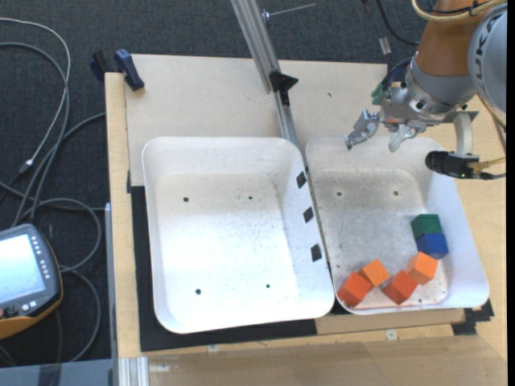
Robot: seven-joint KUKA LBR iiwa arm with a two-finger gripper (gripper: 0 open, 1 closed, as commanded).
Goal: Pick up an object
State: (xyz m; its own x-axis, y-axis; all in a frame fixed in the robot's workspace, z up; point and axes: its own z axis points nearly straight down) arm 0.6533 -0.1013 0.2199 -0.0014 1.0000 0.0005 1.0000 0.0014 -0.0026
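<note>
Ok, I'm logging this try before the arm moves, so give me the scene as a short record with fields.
gripper: open, holding nothing, over the far edge of the right bin
orange blocks: four, near corner of right bin
green block: by the right wall
blue block: touching the green block
left bin: white

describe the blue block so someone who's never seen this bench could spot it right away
Start at the right-hand white bin, the one nearer the arm, and go to its right wall near the front corner, where the blocks cluster. The blue block sits there, directly in front of and touching the green block, with an orange block just ahead of it. It is the only blue one; the rest are green, orange or red.
</note>
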